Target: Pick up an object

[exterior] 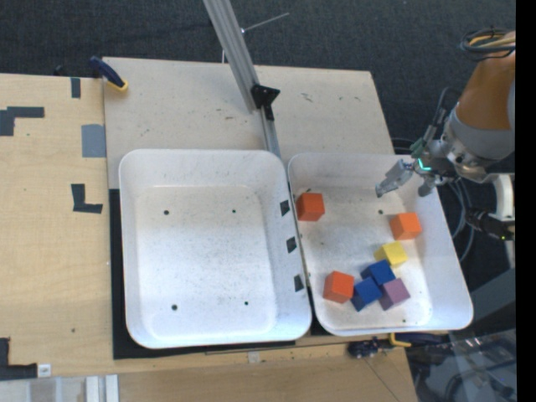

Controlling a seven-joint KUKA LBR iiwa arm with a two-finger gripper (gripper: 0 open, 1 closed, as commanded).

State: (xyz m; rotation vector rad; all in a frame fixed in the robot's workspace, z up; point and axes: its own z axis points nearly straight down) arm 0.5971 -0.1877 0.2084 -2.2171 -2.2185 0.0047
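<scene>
- Nearest the camera, 4 blocks are crowding together in the right bin (444,308): orange block (338,286), 2 blue blocks (372,283), purple block (394,292), with the yellow block (393,254) touching them.
- I am favouring the lone orange cube (405,225), standing apart.
- My gripper (408,178) is hovering just beyond it, fingers spread, holding nothing.
- I am planning to straddle its flat sides squarely.
</scene>
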